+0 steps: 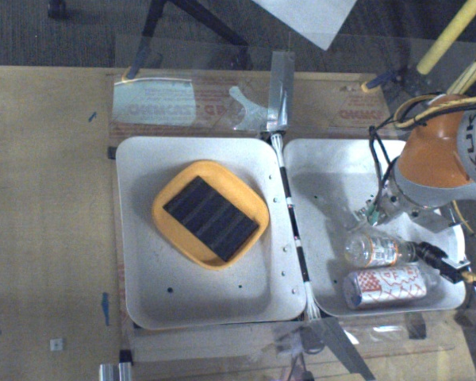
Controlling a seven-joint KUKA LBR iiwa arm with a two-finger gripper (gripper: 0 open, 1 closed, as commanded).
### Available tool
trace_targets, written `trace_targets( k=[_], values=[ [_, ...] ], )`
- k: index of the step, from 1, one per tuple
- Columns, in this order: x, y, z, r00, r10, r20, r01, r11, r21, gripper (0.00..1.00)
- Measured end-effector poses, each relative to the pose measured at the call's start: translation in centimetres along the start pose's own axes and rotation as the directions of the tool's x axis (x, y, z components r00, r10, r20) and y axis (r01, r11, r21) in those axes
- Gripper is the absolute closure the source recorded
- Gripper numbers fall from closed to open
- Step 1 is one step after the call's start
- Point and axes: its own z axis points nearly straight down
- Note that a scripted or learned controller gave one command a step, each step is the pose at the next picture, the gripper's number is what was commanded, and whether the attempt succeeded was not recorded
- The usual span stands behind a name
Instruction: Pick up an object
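My gripper (pixel 374 213) reaches down into the right bin (pixel 325 173), below the arm's orange band (pixel 435 162). Just beneath it lies a clear plastic bottle (pixel 378 251) on its side, its dark cap pointing right. A red-and-white patterned can (pixel 385 286) lies along the bin's front wall, in front of the bottle. The gripper's tip sits close above the bottle's upper left end; whether they touch is unclear. In the left bin (pixel 143 292) rests a yellow-orange rounded block with a dark ribbed panel (pixel 210 214) on top.
A metal divider bracket (pixel 279 94) stands behind the seam between the bins. Cables (pixel 381 161) hang from the arm over the right bin's back. An office chair base (pixel 155 6) and a white sheet (pixel 305 2) are on the floor beyond the bench.
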Motion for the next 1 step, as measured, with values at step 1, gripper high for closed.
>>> trace_targets(
  k=[1],
  values=[
    [-0.01, -0.01, 0.00, 1.000, 0.000, 0.000, 0.000, 1.000, 0.000, 0.00]
  ],
)
